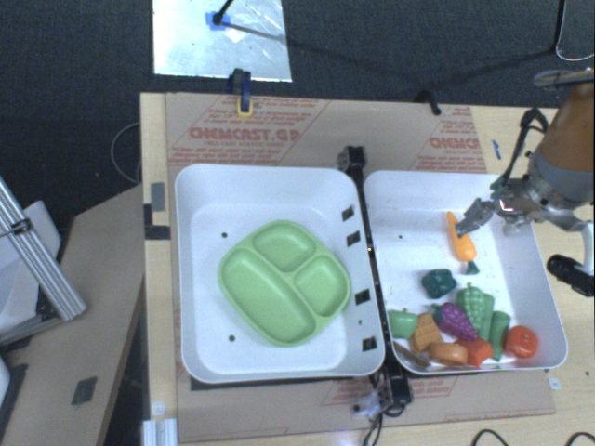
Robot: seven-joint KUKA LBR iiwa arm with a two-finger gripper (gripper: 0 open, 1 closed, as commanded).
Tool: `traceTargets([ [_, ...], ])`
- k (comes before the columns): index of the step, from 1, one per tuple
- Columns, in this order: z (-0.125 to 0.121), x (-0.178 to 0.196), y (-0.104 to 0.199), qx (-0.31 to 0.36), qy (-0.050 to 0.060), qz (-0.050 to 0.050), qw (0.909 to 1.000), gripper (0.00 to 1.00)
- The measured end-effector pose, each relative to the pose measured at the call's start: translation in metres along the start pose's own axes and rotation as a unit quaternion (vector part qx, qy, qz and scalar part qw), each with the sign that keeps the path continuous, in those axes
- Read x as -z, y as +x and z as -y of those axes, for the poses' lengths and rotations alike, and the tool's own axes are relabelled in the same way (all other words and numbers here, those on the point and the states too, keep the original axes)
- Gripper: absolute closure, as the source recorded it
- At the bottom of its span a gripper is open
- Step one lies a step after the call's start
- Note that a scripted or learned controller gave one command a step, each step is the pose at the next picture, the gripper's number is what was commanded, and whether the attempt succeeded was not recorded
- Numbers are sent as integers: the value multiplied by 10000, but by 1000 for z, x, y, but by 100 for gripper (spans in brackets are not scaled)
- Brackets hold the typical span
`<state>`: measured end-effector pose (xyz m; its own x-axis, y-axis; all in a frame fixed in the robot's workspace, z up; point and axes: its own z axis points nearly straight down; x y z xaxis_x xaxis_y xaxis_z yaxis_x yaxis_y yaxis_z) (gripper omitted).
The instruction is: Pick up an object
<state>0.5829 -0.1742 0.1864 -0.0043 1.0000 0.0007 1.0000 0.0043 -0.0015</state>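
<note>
The right bin (409,203) holds toy food. An orange carrot (460,237) lies near its middle right, with a small dark green piece (472,268) at its lower tip. Below it sits a dark green vegetable (438,282). Piled along the front wall are purple grapes (455,321), a green corn-like piece (474,302), a red tomato (522,341), orange pieces (429,331) and a green pepper (403,322). My gripper (493,219) hangs over the bin's right side, just right of and above the carrot. Its fingers are spread open with nothing between them.
The left bin (214,203) holds a light green divided plate (284,282). A black divider with clips (358,240) runs between the bins. The bench's cardboard sheet (279,128) lies behind. A metal frame (37,258) stands at the far left.
</note>
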Motion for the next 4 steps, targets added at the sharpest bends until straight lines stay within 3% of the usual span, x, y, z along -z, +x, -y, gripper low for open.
traceTargets([
  [2, 1, -104, 3, -17, 3, 0, 10000, 0],
  [3, -1, -91, 2, -18, -26, 8, 10000, 100],
  [4, -7, -27, 3, 1, -47, 14, 10000, 100],
])
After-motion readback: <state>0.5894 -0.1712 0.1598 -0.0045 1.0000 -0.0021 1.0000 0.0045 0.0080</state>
